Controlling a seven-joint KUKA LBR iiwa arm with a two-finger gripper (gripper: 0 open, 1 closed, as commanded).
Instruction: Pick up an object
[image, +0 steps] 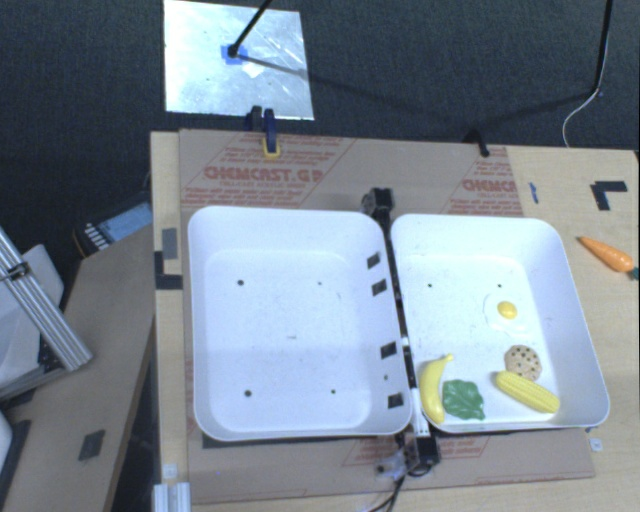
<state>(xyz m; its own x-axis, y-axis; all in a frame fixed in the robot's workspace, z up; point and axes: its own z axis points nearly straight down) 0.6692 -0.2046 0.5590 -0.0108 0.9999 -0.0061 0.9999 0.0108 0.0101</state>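
Lying in the right bin (560, 300), toward its near edge, four small toy foods are seen — one curved yellow banana (433, 388), one flat green leaf (464, 400) touching it, one yellow corn cob (527, 392) and one round speckled cookie (522, 361) just beside the cob. One fried egg (505, 310) is placed farther back. One orange carrot (607, 253) is seen on the bench (560, 175), beside two bins — the left bin (290, 330) included.

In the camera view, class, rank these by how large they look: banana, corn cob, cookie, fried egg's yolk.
1. Banana and corn cob: look alike, too close to rank.
2. Cookie.
3. Yolk, smallest.
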